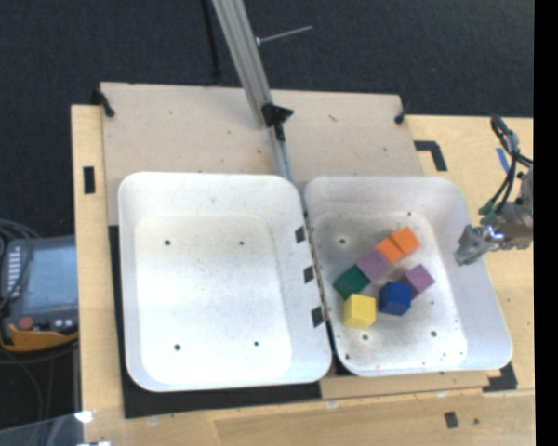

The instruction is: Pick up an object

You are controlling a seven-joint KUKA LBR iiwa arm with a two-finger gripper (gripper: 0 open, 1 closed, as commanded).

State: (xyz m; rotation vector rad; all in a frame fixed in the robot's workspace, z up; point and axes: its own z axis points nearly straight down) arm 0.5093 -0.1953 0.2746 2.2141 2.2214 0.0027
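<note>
White plastic is what you have under the camera: two shallow bins side by side on the pale wooden desk [88,156]. Take the right bin [474,319] as your landmark. All the blocks lie inside it, clustered on its speckled floor a little toward the wall it shares with the left bin [214,282].

At the top of the cluster you see an orange block [398,244], with a light purple block [373,264] touching it on the lower left. Below that sits a green block [351,280], and just under the green one a yellow block [359,310], the one nearest the bin's near wall. A blue block [396,297] lies beside the yellow one, toward the bin's right side, and a second purple block [418,278] rests against the blue one's upper right corner. All six lie loose on the bin floor.

Your hand [471,246] hangs over the right rim of the right bin, at about the height of the orange block and well apart from the cluster. It is small and blurred against the rim, so you cannot tell whether it is released or clenched; nothing shows in its grip. Behind it, cables [508,161] run up along the arm's wrist.

Beyond the far wall of the right bin, a grey metal strut [245,49] slants away across the desk. Far to the left of the bins, off the desk, lies a control pendant [39,286].
</note>
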